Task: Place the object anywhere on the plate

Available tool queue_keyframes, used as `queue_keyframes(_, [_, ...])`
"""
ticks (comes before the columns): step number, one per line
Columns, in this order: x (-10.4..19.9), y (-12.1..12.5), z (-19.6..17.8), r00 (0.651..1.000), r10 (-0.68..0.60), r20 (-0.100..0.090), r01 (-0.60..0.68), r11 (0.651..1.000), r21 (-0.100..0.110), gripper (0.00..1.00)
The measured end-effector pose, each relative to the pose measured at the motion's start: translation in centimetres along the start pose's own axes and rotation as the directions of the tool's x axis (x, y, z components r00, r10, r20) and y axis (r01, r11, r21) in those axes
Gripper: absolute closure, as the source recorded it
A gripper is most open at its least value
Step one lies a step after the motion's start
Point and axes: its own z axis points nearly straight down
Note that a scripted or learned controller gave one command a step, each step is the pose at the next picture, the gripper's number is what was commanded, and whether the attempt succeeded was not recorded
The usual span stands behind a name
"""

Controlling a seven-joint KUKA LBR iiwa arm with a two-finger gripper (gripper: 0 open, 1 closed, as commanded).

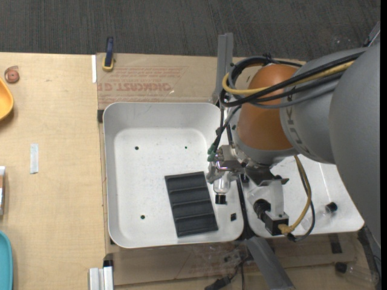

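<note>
A black ribbed rectangular slab [191, 203] lies flat in the left bin [130, 162], toward its front right corner. My gripper [220, 187] hangs over the divide between the two bins, just right of the slab's upper right corner. A small dark piece [221, 199] sits right below the gripper; I cannot tell whether it is held or part of the tool. The orange-banded wrist [266, 110] and grey arm cover most of the right bin [338, 219].
A small dark item [331, 208] lies at the right bin's front right. Cardboard [151, 80] with a blue and yellow clamp [109, 54] sits behind the left bin. On the wooden bench at the left are an orange dish edge [3, 101] and a white strip [34, 159].
</note>
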Motion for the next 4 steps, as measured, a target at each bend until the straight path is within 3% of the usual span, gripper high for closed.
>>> queue_keyframes(1, [0.0, 0.0, 0.0, 1.000, 0.000, 0.000, 0.000, 1.000, 0.000, 0.00])
queue_keyframes(2, [-0.1, 0.0, -0.8, 1.000, 0.000, 0.002, 0.000, 1.000, 0.004, 1.00])
queue_keyframes(3, [-0.2, 4.2, -9.7, 1.000, 0.021, 0.001, -0.021, 1.000, -0.001, 1.00])
queue_keyframes(4, [8.2, -1.1, -9.4, 0.973, -0.233, 0.001, 0.233, 0.973, 0.000, 1.00])
